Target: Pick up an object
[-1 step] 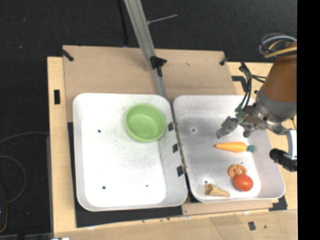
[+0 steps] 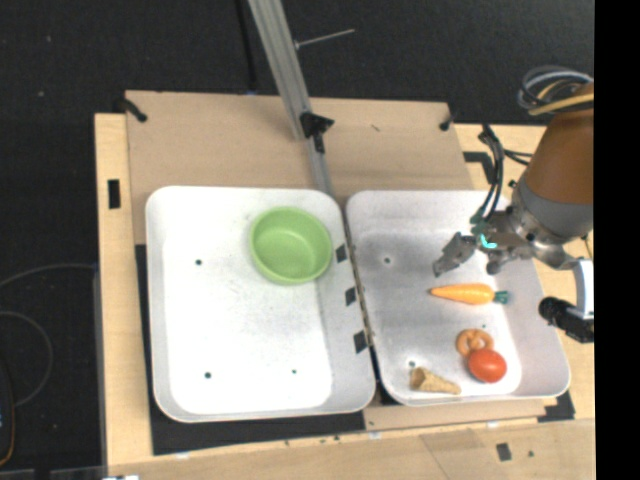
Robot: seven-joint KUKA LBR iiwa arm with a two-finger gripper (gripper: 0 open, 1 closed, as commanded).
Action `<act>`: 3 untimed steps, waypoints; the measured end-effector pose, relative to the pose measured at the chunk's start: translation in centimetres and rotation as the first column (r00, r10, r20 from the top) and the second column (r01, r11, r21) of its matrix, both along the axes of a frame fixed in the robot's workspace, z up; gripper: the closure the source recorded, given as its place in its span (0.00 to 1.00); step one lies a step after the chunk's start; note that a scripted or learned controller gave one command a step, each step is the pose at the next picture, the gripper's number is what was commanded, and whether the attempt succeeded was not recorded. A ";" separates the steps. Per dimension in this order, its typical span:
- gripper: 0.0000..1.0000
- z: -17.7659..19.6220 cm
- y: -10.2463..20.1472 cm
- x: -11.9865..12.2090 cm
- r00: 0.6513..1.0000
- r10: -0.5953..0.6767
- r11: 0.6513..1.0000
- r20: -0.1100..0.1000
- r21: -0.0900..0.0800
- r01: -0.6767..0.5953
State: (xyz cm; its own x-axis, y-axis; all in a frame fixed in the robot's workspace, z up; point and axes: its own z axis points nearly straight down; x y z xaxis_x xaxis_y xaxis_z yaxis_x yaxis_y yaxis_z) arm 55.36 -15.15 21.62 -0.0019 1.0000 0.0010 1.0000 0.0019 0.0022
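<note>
An orange carrot (image 2: 463, 293) with a green tip lies in the right bin (image 2: 400, 223). Just above it hovers my gripper (image 2: 473, 259), open, its two fingers spread to either side with nothing between them. Nearer the front of that bin sit a red tomato (image 2: 488, 367), a small orange-brown pretzel-like piece (image 2: 471, 341) touching it, and an ice-cream cone (image 2: 433, 380) lying on its side. A green bowl (image 2: 291, 246) stands upright in the left bin (image 2: 190, 348), near its back right corner.
A slanted metal post (image 2: 285, 68) rises from behind the bins, between them. The arm's orange band (image 2: 565, 158) fills the right side above the right bin. A black clamp part (image 2: 565, 318) juts over that bin's right rim.
</note>
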 end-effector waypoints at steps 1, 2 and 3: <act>0.00 -4.1 -0.5 0.4 1.000 -0.004 1.000 -0.001 -0.003 0.004; 0.00 -9.7 0.1 0.2 1.000 -0.006 1.000 -0.002 -0.002 0.006; 0.00 -11.6 0.0 0.2 1.000 -0.007 1.000 -0.004 -0.003 0.007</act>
State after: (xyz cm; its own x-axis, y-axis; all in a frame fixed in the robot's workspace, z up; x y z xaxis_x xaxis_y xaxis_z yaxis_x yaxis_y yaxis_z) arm 55.55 -15.20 10.01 0.0048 1.0000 -0.0021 1.0000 -0.0049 -0.0017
